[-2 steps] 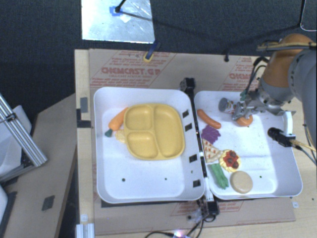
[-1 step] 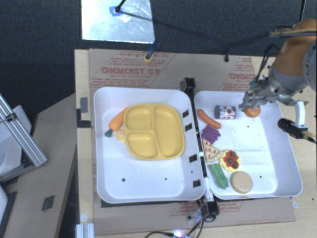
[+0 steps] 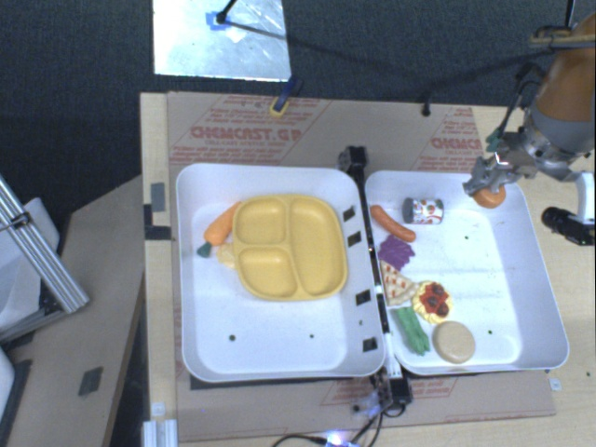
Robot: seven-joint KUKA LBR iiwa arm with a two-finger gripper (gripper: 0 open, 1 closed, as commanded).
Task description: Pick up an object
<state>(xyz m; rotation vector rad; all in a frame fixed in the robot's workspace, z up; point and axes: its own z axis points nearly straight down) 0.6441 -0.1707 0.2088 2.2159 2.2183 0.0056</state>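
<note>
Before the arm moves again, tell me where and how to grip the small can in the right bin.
Grip the can across its round middle, coming straight down from above. It lies on its side with its long axis running left-right in the view, so set the fingers on its near and far sides. The sausage lies just left of it and slightly nearer, so keep the near finger clear of that.

Tray (image 3: 279, 247) in left bin (image 3: 200, 343).

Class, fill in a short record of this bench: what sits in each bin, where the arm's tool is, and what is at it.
left bin: yellow divided plate, carrot beside it
right bin: small can, sausage, purple piece, pizza slice, green vegetable, round bun
tool: over the right bin's far edge
at tool: orange object; grasp unclear
</note>
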